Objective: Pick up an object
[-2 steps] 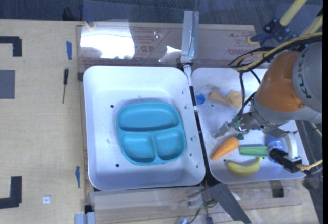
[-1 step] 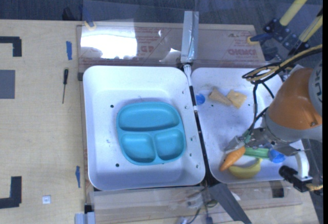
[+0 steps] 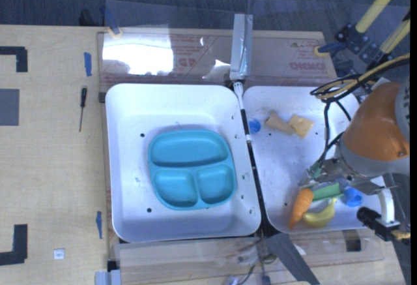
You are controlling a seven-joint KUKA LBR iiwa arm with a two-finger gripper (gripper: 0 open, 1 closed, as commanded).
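Two white bins stand side by side on the tabletop (image 3: 45, 166), which is light wood. The left bin (image 3: 124, 147) carries a blue divided tray (image 3: 192, 167) with one long compartment at the far side and two smaller ones at the near side. The tray lies about in the middle of this bin.

The right bin (image 3: 287, 153) carries several small things. Near its far wall lie two tan pieces like bread (image 3: 288, 124), just beside each other, and a small blue round thing (image 3: 254, 126) is close to the wall between the bins. At the near right corner there is a group: an orange carrot (image 3: 300, 205) that lies at a slant, a yellow banana (image 3: 319, 216) just beside it, a green piece (image 3: 326, 192) above the banana, and a blue thing (image 3: 352, 197) to the right of them.

The arm (image 3: 378, 130), grey with an orange band, reaches in from the right and hangs over this group. The pincer (image 3: 324, 176) is low, right above the green piece and close to the carrot top. I cannot tell its state, because the wrist and cables hide this part. I also cannot say if it touches any thing.

A black screwdriver (image 3: 82, 107) lies on the tabletop, left of the left bin.
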